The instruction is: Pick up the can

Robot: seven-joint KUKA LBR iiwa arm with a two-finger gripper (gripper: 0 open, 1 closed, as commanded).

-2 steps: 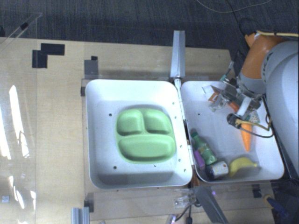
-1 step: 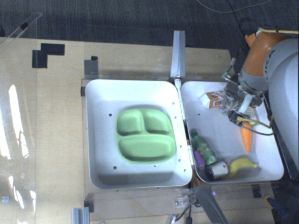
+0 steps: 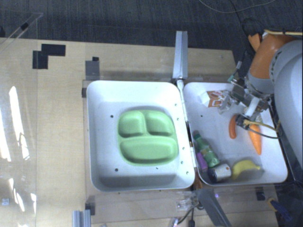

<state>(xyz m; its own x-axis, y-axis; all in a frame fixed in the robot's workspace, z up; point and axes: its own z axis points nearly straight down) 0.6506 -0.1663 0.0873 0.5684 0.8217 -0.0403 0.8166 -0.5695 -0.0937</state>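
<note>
Altogether one can (image 3: 220,172), one banana (image 3: 245,168), two carrots (image 3: 255,139), one green tray (image 3: 147,137); jaws' state unclear

I can't read any words or numbers here. The white packet (image 3: 214,98) in my right bin (image 3: 284,174) has orange marks on it (maybe letters, but too small and blurry to tell). The can (image 3: 220,172) near the front shows no label that I can make out.
</note>
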